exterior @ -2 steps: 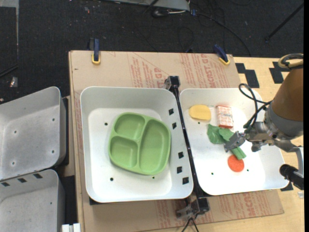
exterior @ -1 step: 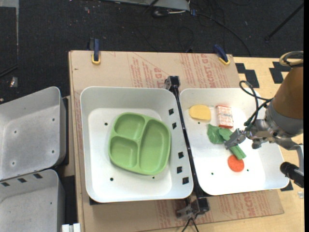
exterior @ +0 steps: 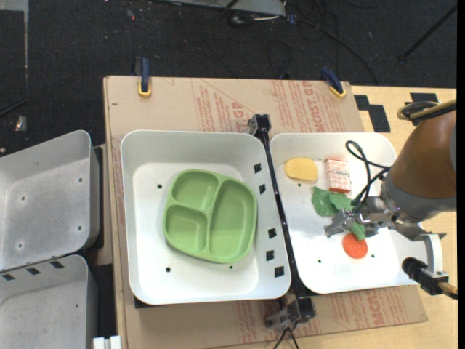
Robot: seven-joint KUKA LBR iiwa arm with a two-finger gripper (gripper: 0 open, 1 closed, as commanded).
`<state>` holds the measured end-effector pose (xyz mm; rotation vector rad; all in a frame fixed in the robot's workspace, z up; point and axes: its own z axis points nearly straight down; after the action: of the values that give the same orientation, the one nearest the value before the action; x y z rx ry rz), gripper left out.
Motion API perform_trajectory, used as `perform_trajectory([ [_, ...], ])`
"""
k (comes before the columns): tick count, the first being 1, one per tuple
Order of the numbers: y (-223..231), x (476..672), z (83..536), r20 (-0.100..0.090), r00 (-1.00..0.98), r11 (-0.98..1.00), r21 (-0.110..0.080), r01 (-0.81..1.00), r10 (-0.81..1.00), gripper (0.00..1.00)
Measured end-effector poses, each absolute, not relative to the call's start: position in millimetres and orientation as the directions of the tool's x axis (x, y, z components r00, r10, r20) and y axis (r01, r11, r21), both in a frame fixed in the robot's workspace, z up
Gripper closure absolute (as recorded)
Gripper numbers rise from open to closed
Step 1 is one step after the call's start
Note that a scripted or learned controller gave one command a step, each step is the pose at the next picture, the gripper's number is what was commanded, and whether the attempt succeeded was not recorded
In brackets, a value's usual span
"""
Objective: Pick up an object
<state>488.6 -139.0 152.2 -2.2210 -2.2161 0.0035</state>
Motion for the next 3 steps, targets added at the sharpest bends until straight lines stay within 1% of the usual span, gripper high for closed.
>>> perform_trajectory([
  [1, -138, 487.7, 99, 0.001, 0.002, -0.002, -0.005, 1.0, 1.0, 0.0],
  [2, -139, 488.8, 112, 0.001, 0.004, -0.004, 0.0, 1.0, 1.0, 1.0],
  [3, -141, 487.9, 174, -0.002, -0.002, 0.002, 0.005, 1.0, 1.0, 1.0],
])
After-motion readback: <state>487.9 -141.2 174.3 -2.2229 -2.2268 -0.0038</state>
